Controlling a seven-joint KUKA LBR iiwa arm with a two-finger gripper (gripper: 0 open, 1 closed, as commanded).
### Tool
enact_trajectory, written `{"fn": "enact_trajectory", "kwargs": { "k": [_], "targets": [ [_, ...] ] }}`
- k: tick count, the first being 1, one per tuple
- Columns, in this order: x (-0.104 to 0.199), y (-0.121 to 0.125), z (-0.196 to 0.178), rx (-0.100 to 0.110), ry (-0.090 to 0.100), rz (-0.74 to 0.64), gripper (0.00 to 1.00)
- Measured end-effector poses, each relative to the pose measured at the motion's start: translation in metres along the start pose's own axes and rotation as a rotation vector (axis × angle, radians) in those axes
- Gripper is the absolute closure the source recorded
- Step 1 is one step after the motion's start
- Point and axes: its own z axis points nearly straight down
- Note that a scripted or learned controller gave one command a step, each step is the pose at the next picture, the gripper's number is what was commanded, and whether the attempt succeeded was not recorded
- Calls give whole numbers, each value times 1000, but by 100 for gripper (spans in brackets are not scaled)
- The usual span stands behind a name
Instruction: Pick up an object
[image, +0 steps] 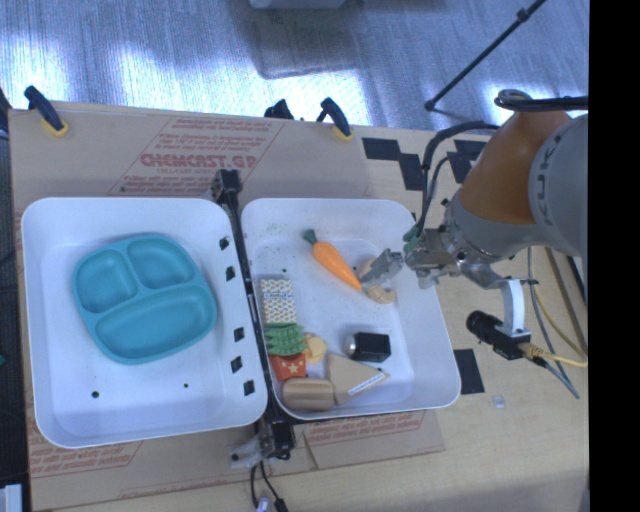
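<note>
My gripper (383, 270) hangs over the right side of the right bin (432, 340), reaching in from the right. Just below it lies a small beige piece (381, 294). To its left, close by, an orange carrot (335, 262) with a green top lies at a slant. A black box (372, 346) sits nearer the bin's front. Whether anything is between the gripper's tips is hidden from this angle.
Along the right bin's left wall and front are a patterned pad (276, 298), a green toy (282, 336), a red piece (290, 366), a tan block (308, 394) and a beige wedge (350, 377). The left bin (40, 330) holds a blue divided plate (145, 296).
</note>
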Motion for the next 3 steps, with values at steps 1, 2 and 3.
{"fn": "enact_trajectory", "kwargs": {
  "k": [1,2,3],
  "targets": [
    [31,36,120,-4,-2,27,0],
    [54,78,119,-1,0,346,0],
    [55,78,109,3,1,340,100]
  ]
}}
